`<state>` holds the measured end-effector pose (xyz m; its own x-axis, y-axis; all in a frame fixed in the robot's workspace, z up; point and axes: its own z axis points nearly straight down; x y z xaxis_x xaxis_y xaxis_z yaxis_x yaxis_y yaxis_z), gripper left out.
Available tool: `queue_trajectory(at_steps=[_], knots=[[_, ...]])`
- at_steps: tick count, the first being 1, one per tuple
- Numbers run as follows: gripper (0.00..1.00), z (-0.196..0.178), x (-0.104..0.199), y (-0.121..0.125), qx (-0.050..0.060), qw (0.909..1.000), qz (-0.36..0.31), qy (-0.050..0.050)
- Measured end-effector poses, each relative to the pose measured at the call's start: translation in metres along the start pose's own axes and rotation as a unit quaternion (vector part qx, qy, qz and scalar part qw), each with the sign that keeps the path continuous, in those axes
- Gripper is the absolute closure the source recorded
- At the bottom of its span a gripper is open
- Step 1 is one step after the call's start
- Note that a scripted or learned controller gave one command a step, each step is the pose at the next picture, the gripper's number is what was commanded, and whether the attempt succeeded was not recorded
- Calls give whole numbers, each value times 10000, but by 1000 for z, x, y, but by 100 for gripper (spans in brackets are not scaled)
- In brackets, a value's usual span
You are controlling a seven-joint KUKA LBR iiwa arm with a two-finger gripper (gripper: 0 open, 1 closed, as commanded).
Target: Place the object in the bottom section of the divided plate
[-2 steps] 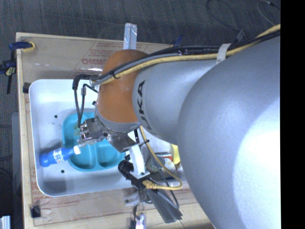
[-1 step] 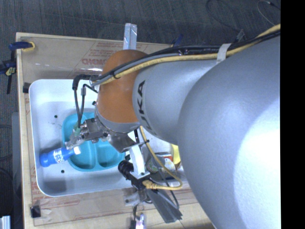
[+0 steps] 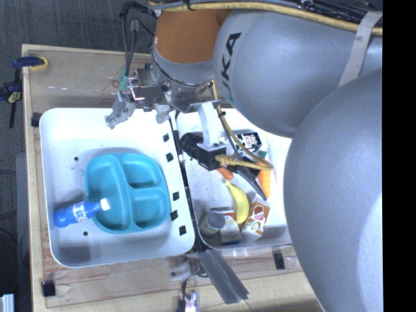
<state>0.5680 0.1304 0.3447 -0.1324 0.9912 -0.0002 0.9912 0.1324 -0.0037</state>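
Evidently the object meant is the small blue bottle, which lies on its side in the left bin. Its white-capped neck rests over the left rim of the blue divided plate, and its body hangs off the plate onto the bin floor. So it touches the plate but is not settled in any one section. The gripper hovers over the far edge of that same bin, well apart from the bottle, with nothing seen in it. Whether it is open or closed cannot be told from this slant.

The bottle looks like light, stiff plastic, smooth and round, so it will probably roll or skid if nudged from one side. Its label band appears to be the widest, straightest part. A hold there, squeezing across the body at right angles to its long axis, should be steadier than one on the tapering neck or cap. Because one end is propped on the plate rim, the bottle sits tilted, and a straight-down approach may meet it unevenly and tip the light plate. The right bin holds a banana, a can and other clutter, none of it in the way.
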Motion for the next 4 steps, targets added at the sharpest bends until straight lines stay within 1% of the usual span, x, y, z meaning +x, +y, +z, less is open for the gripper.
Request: queue_trajectory(at_steps=[1,2,3,4], knots=[[100,-8,3,0,41,10000,-51,-3],[0,-8,2,0,46,10000,-52,-4],[0,-97,-20,22,1,9928,1195,3],[0,-96,-101,58,9,9534,3018,-4]])
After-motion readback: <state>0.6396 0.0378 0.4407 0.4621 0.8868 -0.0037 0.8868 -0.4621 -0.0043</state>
